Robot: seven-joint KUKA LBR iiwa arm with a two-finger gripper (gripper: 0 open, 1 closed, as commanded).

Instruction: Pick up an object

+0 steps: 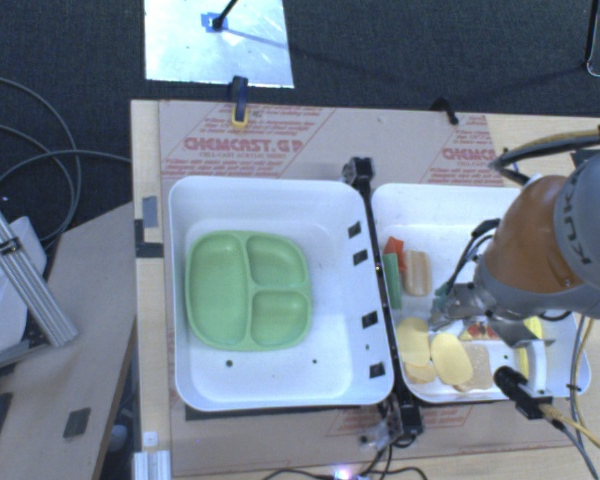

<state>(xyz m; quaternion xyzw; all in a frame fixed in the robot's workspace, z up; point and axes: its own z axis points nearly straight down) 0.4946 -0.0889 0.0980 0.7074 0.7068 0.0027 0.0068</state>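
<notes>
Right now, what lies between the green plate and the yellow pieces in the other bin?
In the camera view, bare white floor of the left bin, then the two bins' adjoining walls, lie between the green plate and the yellow pieces.

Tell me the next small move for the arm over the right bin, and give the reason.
Probably a short straight descent onto the pale yellow pieces. The pincer hangs low over the right bin, just above that pile near the bin's front, and nothing shows in its grip. The green tray in the left bin lies well away.
</notes>
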